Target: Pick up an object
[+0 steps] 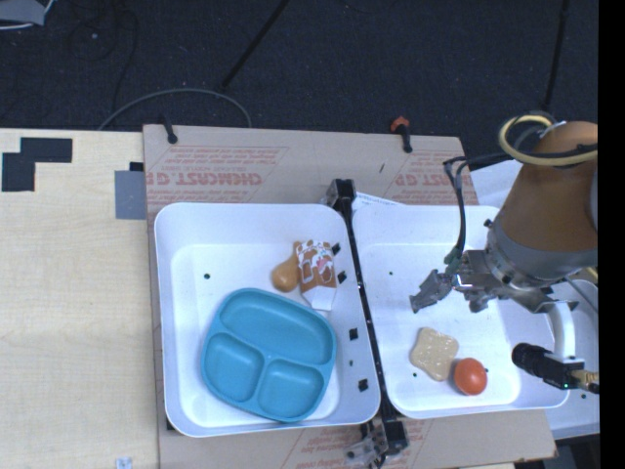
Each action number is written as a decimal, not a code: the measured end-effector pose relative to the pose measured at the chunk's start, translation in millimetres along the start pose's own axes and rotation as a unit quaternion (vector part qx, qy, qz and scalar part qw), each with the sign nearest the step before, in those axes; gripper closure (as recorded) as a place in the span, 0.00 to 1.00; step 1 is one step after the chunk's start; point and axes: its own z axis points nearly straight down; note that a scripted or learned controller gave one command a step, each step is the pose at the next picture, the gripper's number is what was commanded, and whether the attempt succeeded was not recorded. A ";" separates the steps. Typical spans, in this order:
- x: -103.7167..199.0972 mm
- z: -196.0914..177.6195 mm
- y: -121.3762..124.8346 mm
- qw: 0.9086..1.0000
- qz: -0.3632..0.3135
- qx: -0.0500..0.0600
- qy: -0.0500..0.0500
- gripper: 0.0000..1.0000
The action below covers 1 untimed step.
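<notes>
The gripper point(427, 294) is hanging over the right bin point(391, 262), fingers looking spread and holding nothing. Likely targets are lying at five o'clock from it: one toast slice point(434, 353) and one tomato point(470, 376), touching, both free for a top grasp. The left bin point(181, 262) is holding one blue tray point(266, 354), with one small carton point(315, 266) and one brown lump point(284, 276) crowding its twelve o'clock edge
</notes>
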 end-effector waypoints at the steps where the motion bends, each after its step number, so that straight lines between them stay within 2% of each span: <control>1: -0.3 -5.2 2.2 1.000 -0.001 -0.005 -0.001 0.00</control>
